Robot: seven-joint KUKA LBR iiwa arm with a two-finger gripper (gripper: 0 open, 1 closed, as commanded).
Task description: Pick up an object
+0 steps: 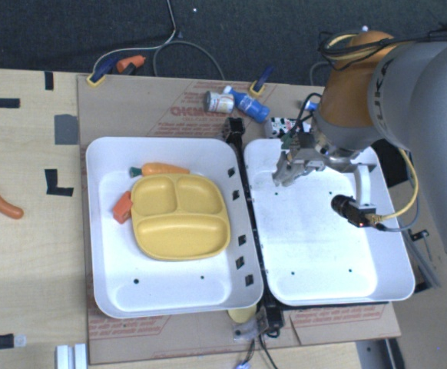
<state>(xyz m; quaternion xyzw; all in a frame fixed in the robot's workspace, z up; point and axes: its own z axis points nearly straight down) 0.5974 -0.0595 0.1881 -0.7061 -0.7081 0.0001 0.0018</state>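
A yellow sectioned plate (180, 216) lies in the left bin (108, 283). An orange carrot (164, 169) rests along its far edge and a small orange-red piece (122, 206) lies at its left side. My gripper (283, 175) hangs over the far left part of the right bin (323, 267), below the grey arm with its orange band. I see nothing between the fingers.
An orange sausage-shaped toy (3, 201) lies on the bench far to the left. A blue and white bottle-like object (237, 102) and clamps (120, 66) sit behind the bins. A black cable fitting (354, 210) hangs over the right bin.
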